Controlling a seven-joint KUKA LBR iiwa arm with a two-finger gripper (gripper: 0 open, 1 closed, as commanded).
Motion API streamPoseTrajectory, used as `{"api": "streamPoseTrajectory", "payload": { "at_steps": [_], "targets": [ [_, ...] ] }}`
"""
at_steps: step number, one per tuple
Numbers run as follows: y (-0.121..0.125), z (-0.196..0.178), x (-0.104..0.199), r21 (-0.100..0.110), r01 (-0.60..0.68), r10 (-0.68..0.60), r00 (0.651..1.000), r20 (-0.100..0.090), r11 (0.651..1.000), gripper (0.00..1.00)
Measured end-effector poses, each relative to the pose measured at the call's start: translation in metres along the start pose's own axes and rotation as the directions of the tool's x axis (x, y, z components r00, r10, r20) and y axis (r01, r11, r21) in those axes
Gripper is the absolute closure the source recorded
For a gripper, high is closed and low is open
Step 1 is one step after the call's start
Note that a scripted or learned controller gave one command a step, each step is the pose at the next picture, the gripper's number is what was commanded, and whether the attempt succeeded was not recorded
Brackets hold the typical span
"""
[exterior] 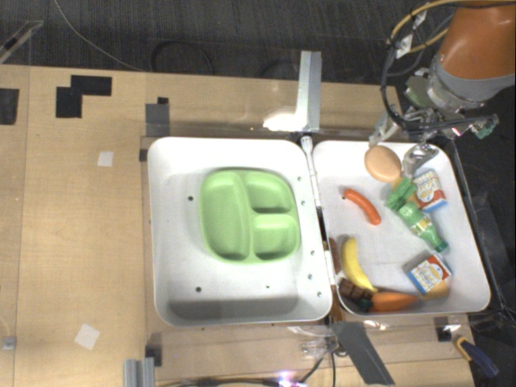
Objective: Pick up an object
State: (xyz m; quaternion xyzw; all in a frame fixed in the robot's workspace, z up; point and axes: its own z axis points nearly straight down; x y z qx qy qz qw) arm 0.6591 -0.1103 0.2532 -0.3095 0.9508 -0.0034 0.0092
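The right bin (472, 240) holds the loose items. A tan bun-shaped piece (382, 164) lies at its far edge, with a red sausage (362, 205) below it. A green bottle (413, 210) lies tilted in the middle. One small carton (428, 189) sits by the bottle's top and another carton (428, 273) nearer the front. A banana (355, 265), an orange carrot (393, 301) and a dark brown piece (351, 291) lie at the front left. My gripper (416, 158) hangs over the bin's far edge, just right of the tan piece and above the bottle.
The left bin (169, 216) carries a green divided tray (248, 214). A metal post (310, 91) stands behind the divider between the bins. Cables (403, 47) loop off the arm's wrist at the upper right.
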Motion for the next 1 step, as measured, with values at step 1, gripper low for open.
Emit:
{"api": "streamPoseTrajectory", "payload": {
  "at_steps": [1],
  "targets": [
    [0.0020,0.0049,0.0003,-0.007,0.001,-0.001,1.000,-0.005,1.000,0.00]
  ]
}}
